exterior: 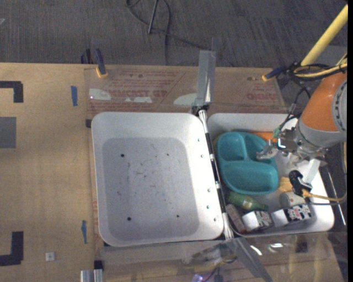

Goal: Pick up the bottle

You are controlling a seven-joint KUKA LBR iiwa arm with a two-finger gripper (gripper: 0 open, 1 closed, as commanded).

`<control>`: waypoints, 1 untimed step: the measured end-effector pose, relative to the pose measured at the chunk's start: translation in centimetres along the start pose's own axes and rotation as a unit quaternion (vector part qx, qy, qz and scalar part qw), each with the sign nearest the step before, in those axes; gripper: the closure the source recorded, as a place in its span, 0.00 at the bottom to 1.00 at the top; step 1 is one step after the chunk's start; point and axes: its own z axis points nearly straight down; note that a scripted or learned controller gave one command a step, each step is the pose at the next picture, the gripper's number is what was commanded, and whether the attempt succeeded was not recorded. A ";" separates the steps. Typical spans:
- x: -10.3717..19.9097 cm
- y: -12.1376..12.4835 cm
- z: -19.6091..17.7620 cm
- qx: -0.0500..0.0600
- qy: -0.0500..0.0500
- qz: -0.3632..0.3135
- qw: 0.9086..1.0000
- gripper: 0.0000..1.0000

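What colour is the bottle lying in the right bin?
Green, with a dark cap end; the camera view shows it, below the teal divided tray.

You're looking at a robotics lab: a plywood bench (44,165) with blue tape marks (74,95), clamps (100,62), loose cables (149,16) on grey carpet, and two white bins (105,182).

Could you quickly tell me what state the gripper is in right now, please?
Gripper: cannot be told; it sits over the right bin, by the teal tray, away from the bottle.
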 end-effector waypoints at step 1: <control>0.0 0.0 0.0 0.000 0.000 0.000 1.000 0.00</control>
